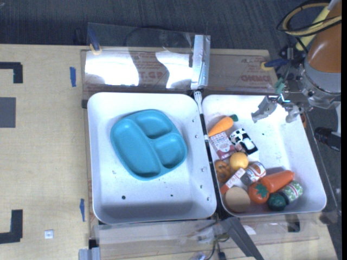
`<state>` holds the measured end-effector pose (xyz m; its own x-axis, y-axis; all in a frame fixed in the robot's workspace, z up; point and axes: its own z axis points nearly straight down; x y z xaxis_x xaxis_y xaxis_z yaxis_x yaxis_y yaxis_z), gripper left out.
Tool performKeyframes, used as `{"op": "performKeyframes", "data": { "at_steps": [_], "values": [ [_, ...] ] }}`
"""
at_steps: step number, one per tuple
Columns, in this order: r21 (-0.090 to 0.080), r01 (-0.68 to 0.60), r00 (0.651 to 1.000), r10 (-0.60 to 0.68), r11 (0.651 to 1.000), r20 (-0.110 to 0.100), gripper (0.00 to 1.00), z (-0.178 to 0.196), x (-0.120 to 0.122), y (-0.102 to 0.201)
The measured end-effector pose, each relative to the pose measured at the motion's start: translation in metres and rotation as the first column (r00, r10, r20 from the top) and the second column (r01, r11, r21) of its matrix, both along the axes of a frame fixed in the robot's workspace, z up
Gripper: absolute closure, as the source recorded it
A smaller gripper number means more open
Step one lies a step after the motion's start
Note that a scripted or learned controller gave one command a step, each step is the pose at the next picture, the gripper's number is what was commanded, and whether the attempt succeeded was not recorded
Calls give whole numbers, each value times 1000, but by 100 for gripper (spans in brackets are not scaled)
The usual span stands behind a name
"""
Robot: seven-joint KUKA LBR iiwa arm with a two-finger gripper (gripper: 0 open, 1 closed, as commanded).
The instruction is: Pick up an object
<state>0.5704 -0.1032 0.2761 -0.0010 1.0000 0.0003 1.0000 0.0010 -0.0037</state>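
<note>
Left bin [97, 145] with 1 blue divided tray [149, 142], well left of the pincer; right bin [312, 167] with toy food below-left of the pincer, small carrot [221, 125] nearest, large carrot [276, 181] lower; pincer [277, 110] open, gripping nothing, over the bin's upper right.

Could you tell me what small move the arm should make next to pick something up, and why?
Probably shift the gripper toward the view's left and down over the small carrot. The gripper sits near the right bin's far edge above bare floor, holding nothing, while the toys crowd the bin's left and near side; that carrot lies closest, at the pile's edge.
</note>
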Motion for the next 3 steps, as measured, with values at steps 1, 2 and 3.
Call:
{"op": "performKeyframes", "data": {
  "at_steps": [1, 2, 3],
  "values": [
    [3, -163, 987, 163, 987, -7, 0, -126, 15, 5],
    [-1, -203, 979, 203, 979, 18, 0, -183, -6, -18],
    [-7, -179, 983, 179, 984, 27, 0, -183, -30, -15]
  ]
}}
